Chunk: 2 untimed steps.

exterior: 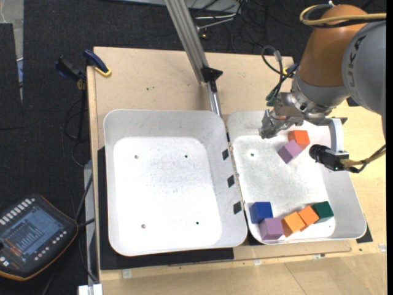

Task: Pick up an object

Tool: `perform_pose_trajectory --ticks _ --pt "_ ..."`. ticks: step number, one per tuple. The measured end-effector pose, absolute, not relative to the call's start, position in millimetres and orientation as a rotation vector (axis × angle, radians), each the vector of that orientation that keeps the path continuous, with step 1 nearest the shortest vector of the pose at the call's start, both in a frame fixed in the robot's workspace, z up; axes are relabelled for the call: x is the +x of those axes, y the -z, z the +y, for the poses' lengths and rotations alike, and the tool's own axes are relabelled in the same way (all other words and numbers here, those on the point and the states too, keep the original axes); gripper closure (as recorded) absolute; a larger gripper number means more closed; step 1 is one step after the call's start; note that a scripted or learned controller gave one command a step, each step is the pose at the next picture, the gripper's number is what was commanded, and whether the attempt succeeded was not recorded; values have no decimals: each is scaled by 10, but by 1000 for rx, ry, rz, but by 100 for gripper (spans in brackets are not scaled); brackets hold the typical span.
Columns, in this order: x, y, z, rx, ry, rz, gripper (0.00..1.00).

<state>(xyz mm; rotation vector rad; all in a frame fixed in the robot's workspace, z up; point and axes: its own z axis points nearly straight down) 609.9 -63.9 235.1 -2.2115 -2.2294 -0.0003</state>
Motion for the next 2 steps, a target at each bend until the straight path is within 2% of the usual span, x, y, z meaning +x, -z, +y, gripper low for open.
perform_pose_trajectory --ticks 2 --pt "6286 -2508 396 -2213 6 -2231 100"
